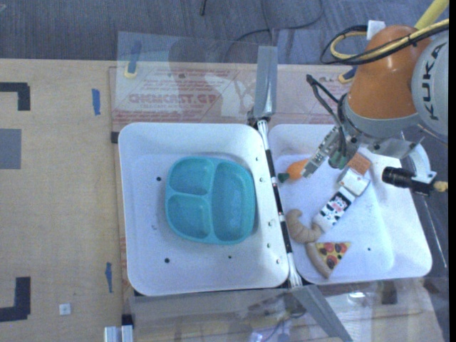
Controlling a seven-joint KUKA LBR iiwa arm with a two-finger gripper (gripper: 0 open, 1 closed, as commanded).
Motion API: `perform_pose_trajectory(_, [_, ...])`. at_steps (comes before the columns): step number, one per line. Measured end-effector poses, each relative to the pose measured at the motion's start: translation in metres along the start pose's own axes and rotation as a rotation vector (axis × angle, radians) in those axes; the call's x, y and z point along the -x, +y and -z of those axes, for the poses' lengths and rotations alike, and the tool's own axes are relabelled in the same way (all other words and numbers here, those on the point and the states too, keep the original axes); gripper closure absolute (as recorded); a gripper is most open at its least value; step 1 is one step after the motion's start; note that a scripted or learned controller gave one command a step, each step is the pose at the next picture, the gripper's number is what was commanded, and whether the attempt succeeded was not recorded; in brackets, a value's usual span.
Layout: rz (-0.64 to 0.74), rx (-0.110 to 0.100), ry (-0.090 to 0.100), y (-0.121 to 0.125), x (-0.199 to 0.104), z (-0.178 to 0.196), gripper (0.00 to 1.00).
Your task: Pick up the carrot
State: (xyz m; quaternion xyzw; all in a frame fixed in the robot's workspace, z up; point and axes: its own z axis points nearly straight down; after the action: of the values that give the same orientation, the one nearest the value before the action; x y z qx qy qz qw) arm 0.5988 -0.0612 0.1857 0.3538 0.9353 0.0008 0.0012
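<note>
Half the carrot (294, 169) hides behind my gripper (313, 165), low in the right bin (406, 255); whether my grip has closed, I cannot tell.

Black capital letters "KU" reading down the grey arm casing (432, 84) at the right edge – start of the maker's name, faint reddish lettering on the clear sheet (178, 95) behind the left bin – too blurred to read, no other legible text
</note>
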Motion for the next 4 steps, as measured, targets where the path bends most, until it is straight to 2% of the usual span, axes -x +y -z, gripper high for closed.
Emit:
perform_pose_trajectory(1, [-0.249,-0.001,0.0,-0.037,-0.01,0.02,1.0])
perform_pose_trajectory(2, [-0.369,-0.002,0.002,-0.058,-0.056,-0.001,1.0])
perform_pose_trajectory(3, [-0.765,-0.001,-0.001,-0.043,-0.043,0.023,1.0])
perform_pose_trajectory(4, [-0.8,-0.002,-0.001,-0.068,-0.037,0.039,1.0])
